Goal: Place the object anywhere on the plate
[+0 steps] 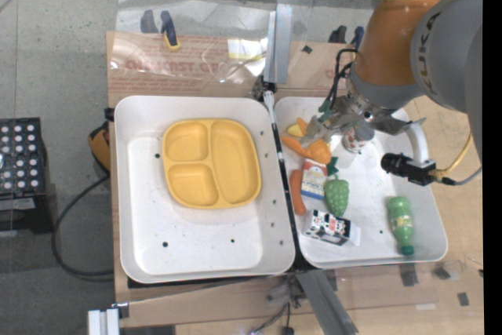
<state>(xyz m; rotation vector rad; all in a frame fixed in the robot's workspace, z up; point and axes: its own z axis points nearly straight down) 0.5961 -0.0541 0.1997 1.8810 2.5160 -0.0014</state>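
Left of centre: yellow plate (212, 162), three compartments, lying flat in the left bin (141, 247). Right of centre: right bin (427, 247) with the loose things. Upper right: grey arm (439, 27) with orange band, reaching down into the right bin's upper left part. Jaws (328, 125) low over that corner, amid dark cabling; whether wide or narrow, cannot tell. Just beneath and beside the jaws: orange carrot (306, 147), lying slantwise near the bin's left wall, touching or nearly touching the tips; contact cannot be told. Below the carrot: small carton (314, 178), then green grapes (337, 196) to its right. Along the left wall: second orange piece (296, 192). Lower centre of that bin: black-and-white box (329, 227). Lower right: green bottle (401, 222), lying flat, well apart from the jaws.
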